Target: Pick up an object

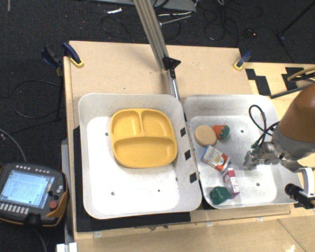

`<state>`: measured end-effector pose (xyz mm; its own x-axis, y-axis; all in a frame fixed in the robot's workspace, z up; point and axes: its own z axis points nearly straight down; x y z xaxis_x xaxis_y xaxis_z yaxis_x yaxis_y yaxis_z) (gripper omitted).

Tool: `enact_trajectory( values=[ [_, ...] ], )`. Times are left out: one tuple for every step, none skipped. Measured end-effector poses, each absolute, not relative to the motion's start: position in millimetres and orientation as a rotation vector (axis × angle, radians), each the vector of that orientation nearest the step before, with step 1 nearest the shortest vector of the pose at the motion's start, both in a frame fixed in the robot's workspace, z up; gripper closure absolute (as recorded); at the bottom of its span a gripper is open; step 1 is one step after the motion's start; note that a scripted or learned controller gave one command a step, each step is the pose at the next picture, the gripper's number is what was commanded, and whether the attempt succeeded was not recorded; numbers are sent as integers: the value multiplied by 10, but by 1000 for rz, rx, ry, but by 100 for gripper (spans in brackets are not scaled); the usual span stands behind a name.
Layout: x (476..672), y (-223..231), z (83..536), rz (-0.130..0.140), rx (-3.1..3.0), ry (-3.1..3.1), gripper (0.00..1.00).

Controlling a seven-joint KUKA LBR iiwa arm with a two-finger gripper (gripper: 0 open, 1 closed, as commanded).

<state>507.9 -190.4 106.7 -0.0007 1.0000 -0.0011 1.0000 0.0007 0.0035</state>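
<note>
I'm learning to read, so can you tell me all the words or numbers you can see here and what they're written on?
No words here can be read.
Small carton: red and white print, too blurred to read.
Little packet: red markings, too small to read.
Handheld controller: its lit screen shows lines, too small to read.
Yellow plate and white bins: no writing visible.

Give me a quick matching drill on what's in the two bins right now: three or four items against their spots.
Items:
1. yellow divided plate
2. tan round object
3. green object
4. gripper

Places:
A. right bin, near front edge
B. left bin
C. right bin, toward its right side
D. right bin, upper left area

Pairs: 1-B, 2-D, 3-A, 4-C
</note>
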Motion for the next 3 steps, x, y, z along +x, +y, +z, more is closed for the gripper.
enact_trajectory(
  values=[
    [5115, -1892, 1700, 5, 2213, 2220, 100],
    [5163, -1908, 2131, 4, 2213, 2220, 100],
    [5118, -1891, 2581, 4, 2213, 2221, 100]
  ],
)
